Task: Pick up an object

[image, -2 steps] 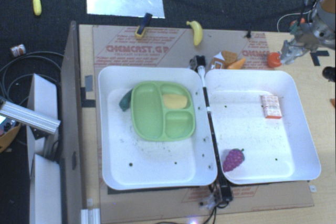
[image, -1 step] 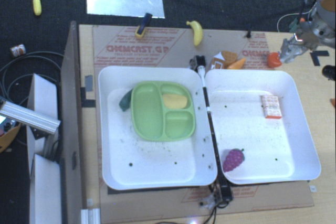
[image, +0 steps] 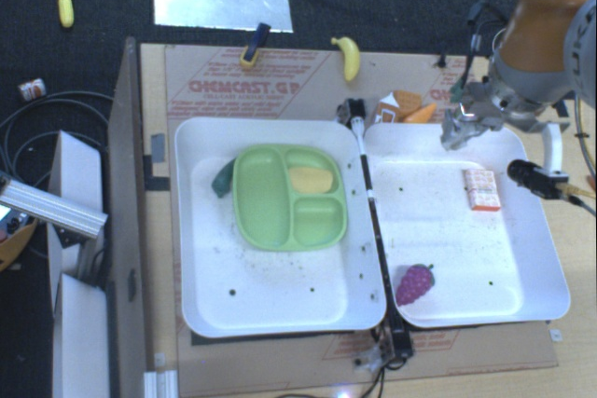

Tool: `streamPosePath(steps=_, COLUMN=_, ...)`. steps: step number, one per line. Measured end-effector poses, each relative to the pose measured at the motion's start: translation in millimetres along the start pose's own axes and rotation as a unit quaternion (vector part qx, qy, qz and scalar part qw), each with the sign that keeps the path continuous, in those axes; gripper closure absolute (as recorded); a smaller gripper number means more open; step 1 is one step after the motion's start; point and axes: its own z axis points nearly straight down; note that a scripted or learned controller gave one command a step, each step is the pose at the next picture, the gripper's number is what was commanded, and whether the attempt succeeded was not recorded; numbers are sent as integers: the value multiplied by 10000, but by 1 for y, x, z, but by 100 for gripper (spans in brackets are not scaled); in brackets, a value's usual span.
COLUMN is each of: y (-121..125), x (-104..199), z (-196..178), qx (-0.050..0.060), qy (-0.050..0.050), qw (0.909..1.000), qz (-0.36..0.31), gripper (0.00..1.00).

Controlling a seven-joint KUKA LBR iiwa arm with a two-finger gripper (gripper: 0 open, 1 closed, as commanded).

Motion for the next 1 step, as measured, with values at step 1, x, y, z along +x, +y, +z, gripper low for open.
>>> streamPosePath(steps=1, y=8, x=-2, z=-44, qx=-51, qy=-16, qw=10000, qz=11, gripper=100)
